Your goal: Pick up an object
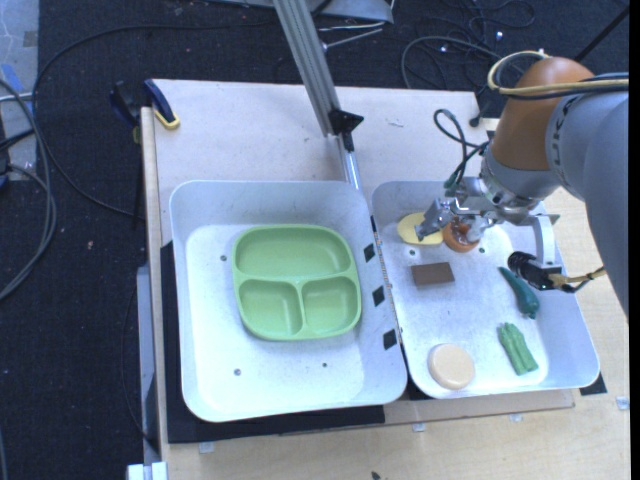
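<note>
- I am hovering the pincer (455,223) over an orange-brown object (462,238) directly beneath it in the right bin (570,363); I cannot tell the pincer's state.
- The object is looking small, light and rigid; I am judging a grip across its sides as best.
- Close below lies a brown block (433,274); further below, a cream disc (451,366).
- The left bin (200,368) is holding a green divided tray (297,281).

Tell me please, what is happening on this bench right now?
A grey robot arm reaches in from the right, its gripper low over the far part of the right bin, beside a small orange-brown object and a yellow piece. A brown block, a cream disc and green items lie there untouched. A green divided tray sits in the left bin.
</note>
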`<state>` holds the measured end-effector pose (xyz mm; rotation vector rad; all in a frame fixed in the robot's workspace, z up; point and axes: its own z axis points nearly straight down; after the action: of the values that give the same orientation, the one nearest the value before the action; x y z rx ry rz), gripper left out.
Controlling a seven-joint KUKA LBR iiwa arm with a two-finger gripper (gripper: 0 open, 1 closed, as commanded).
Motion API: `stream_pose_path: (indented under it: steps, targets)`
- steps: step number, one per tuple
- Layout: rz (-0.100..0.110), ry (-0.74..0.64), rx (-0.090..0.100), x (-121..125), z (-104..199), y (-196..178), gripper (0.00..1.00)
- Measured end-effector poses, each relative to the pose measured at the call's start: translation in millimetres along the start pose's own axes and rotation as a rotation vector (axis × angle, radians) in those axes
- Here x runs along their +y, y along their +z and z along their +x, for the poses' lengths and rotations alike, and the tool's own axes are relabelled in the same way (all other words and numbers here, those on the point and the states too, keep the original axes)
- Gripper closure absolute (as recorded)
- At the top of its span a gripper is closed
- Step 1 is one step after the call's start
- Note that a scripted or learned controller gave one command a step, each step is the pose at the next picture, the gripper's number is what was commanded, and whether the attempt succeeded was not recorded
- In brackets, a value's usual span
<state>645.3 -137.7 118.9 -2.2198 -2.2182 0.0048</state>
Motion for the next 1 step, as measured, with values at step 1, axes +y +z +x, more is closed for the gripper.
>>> stream_pose_path:
  steps: [1]
  targets:
    - [-0.008,-0.001,-0.002,2.1,-0.2,-14.1,1.00]
